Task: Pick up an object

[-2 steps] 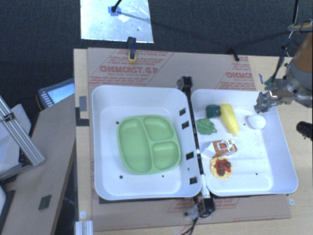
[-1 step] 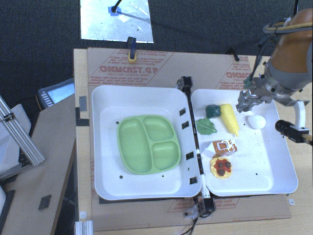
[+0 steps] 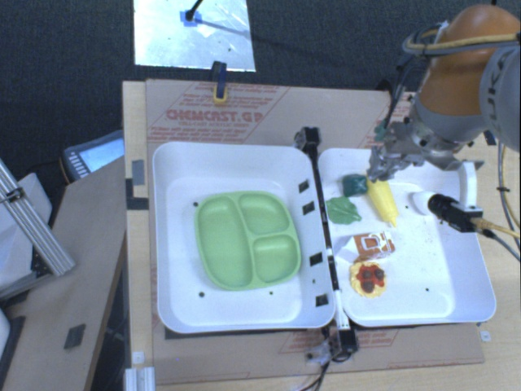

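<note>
Showing 2 bins: the left bin (image 3: 175, 218) bears a green tray (image 3: 247, 239). Gripper (image 3: 383, 169) hangs over the right bin's (image 3: 456, 292) far edge, just above the corn (image 3: 383, 200) and a dark green piece (image 3: 355, 185); its state is unclear. Leaf (image 3: 343, 210), packet (image 3: 373, 245) and pizza (image 3: 368, 277) lie nearer; bare floor lies rightward.

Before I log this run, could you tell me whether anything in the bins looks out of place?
Nothing stands out. The green tray lies flat in the left bin; the toy foods lie loose in the right bin, with the gripper above the yellow corn.
</note>
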